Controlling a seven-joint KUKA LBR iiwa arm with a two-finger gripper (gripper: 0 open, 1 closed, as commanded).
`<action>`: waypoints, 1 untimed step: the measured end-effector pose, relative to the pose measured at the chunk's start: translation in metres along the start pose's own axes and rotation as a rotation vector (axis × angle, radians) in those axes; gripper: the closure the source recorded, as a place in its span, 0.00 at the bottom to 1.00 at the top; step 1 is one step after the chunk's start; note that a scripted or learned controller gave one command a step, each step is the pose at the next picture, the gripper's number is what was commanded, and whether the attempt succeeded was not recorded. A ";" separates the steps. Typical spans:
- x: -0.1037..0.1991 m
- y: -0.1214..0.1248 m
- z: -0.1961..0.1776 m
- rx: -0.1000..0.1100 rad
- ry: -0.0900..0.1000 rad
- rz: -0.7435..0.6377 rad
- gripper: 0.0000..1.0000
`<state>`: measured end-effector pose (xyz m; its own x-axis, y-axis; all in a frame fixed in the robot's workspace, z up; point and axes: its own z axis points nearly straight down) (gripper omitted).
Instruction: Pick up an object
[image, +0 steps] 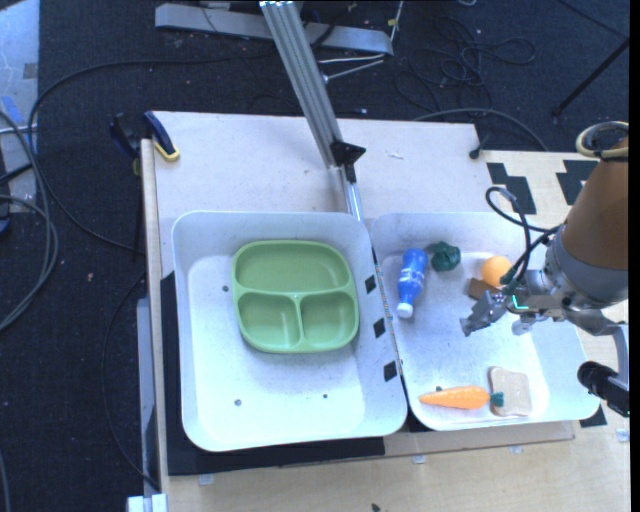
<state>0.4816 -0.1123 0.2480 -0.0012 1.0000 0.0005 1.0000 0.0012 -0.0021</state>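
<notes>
My gripper (480, 312) hangs over the right bin (440, 360), its dark fingers pointing left and down. Just behind it lies an orange ball (494, 269), partly hidden by the wrist. A blue bottle with a white cap (410, 281) lies near the bin's left wall, with a dark green object (444, 256) beside it. At the bin's front lie an orange carrot (456, 398) and a tan bread slice (511, 390). I see nothing between the fingers.
The left bin (205, 380) holds a green divided plate (296, 295). A slanted metal pole (310, 85) rises from behind where the bins meet. Cables trail over the dark floor around the bench.
</notes>
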 end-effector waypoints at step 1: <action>0.000 0.000 0.000 -0.001 0.000 0.000 0.00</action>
<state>0.4819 -0.1123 0.2484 -0.0013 1.0000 0.0003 1.0000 0.0013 -0.0008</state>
